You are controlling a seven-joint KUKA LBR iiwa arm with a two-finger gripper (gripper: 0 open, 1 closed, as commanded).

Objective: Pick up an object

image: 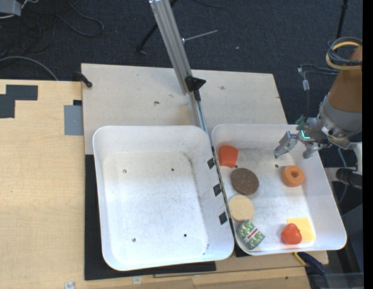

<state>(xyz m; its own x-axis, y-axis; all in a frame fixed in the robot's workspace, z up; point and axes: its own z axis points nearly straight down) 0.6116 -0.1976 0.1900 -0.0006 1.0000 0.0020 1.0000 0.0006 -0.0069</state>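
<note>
Hovering over the far right part of the right bin (331,221), the hand (298,146) hangs with its two fingers spread apart and nothing between them. One finger points toward the bin's middle, the other sits nearer the rim, so the hand looks poised for a downward reach rather than a carry.

All the candidates lie in that right bin. An orange ring (293,176) rests just below the hand and is the nearest thing to it. A brown disc (244,181) and a tan disc (240,209) lie along the bin's left side, with an orange-red cup (228,156) above them near the divider. A green and white packet (250,234) sits at the near left corner, while a red piece (291,234) rests touching a yellow block (303,227) at the near right. The left bin (108,161) sits beside it on the table (132,95).

Judging by position, the ring is the likely target: the hand needs only a short drop toward the viewer. Its rounded edge could slip from the fingers unless they straddle it squarely.
</note>
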